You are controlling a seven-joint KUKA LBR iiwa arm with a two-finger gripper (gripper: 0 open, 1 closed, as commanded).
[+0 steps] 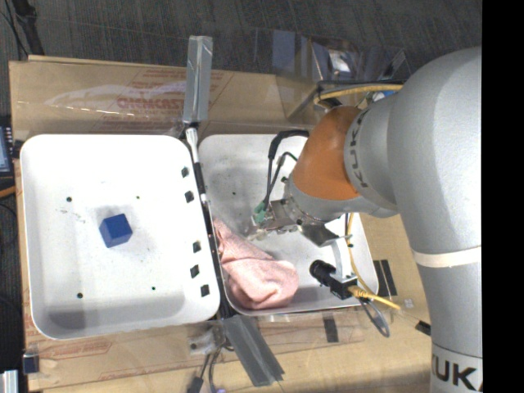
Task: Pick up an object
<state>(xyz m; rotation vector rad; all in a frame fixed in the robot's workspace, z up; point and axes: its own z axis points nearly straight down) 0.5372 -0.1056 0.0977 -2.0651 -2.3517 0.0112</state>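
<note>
A crumpled pink cloth (pixel 252 270) lies in the near left corner of the right bin (pixel 233 166). A small blue cube (pixel 116 229) rests on the floor of the left bin (pixel 49 162). My gripper (pixel 264 219) hangs low inside the right bin, just above the upper edge of the pink cloth, with the grey arm and its orange band reaching in from the right. The wrist hides the fingers, and I see nothing held between them.
A metal divider (pixel 199 187) with black clips separates the two bins. Cardboard (pixel 98 92) lies behind the bins. The arm's bulk covers the right part of the right bin.
</note>
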